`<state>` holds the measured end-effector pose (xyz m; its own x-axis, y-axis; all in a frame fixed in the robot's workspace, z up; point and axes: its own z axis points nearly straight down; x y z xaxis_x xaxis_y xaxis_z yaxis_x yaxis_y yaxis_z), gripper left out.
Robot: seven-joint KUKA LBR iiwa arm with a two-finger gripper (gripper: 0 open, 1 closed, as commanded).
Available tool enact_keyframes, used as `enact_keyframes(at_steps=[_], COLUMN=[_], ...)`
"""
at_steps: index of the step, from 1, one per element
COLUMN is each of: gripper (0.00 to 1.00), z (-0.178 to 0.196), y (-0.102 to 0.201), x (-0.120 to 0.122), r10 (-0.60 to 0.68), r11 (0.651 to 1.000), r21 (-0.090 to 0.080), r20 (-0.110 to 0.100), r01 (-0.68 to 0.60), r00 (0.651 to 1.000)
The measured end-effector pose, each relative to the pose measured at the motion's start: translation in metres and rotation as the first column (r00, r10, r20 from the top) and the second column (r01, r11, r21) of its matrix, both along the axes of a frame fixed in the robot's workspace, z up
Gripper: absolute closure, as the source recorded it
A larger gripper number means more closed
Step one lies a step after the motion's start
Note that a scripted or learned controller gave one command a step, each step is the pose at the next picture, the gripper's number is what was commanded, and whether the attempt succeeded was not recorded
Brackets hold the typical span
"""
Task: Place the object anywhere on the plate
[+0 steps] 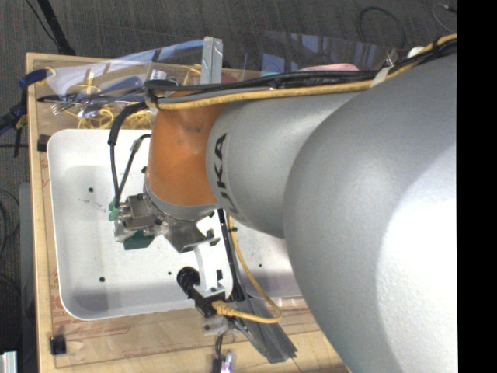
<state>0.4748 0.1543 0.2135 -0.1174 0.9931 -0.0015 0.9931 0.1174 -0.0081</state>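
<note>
- Arm (342,185) reaches in from my right, orange band (182,158) above the wrist, bent down over the left white bin (78,208).
- Pincer (130,228) sits low in that bin; a small green object (140,240) shows at its tip, grip state I cannot tell.

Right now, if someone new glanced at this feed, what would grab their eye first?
The grey arm fills the right half, hiding most of the right bin. Its orange band sits over the left white bin, with the gripper low above the bin's floor near the middle and something green at its tip. A clutter of cables and plastic lies behind that bin.
</note>
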Motion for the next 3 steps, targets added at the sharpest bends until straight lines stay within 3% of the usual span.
enact_keyframes(at_steps=[1,2,3], gripper=[1.0,1.0,1.0], z=[-0.024,-0.004,0.005], y=[-0.071,0.063,-0.014], x=[0.02,0.04,0.062], r10=[-0.167,-0.147,-0.258], r11=[0.986,0.989,0.966], r21=[0.0,0.0,-0.001], r20=[-0.001,0.001,0.002], r01=[0.167,0.147,0.258], r00=[0.986,0.989,0.966])
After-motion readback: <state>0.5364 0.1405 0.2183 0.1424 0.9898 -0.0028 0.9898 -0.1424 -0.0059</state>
